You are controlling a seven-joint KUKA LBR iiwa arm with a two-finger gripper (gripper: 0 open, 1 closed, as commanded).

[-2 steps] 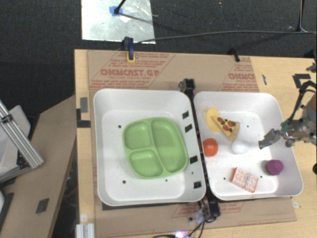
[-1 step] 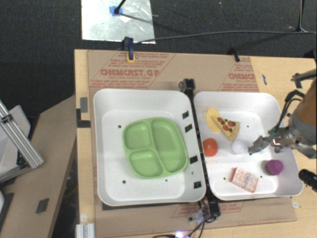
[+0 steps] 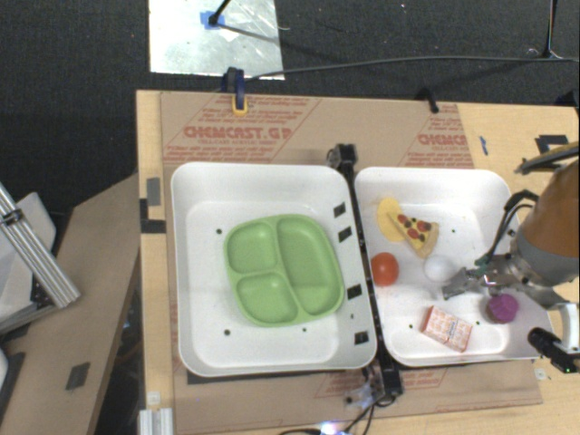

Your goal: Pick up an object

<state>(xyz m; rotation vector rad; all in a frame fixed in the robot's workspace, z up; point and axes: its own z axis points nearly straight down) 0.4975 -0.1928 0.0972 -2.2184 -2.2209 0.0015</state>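
Hand (image 3: 458, 285) low in the right white bin (image 3: 471, 188), beside the small white ball (image 3: 438, 268) and round purple object (image 3: 502, 308). Finger state cannot be told. Nothing visibly gripped; pickup judged outstanding.

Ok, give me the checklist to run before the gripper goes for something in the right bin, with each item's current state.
1. Gripper is over the right bin: ok.
2. A target lies near the fingertips: ok, the white ball is just beside them.
3. Nothing held yet: ok, nothing shows between the fingers.
4. Neighbours clear of the white ball: not ok, the pizza slice sits close and the tomato is near.
5. Purple object clear of the arm: cannot tell, the wrist overlaps it.
6. Pink packet lies free of the gripper: ok.
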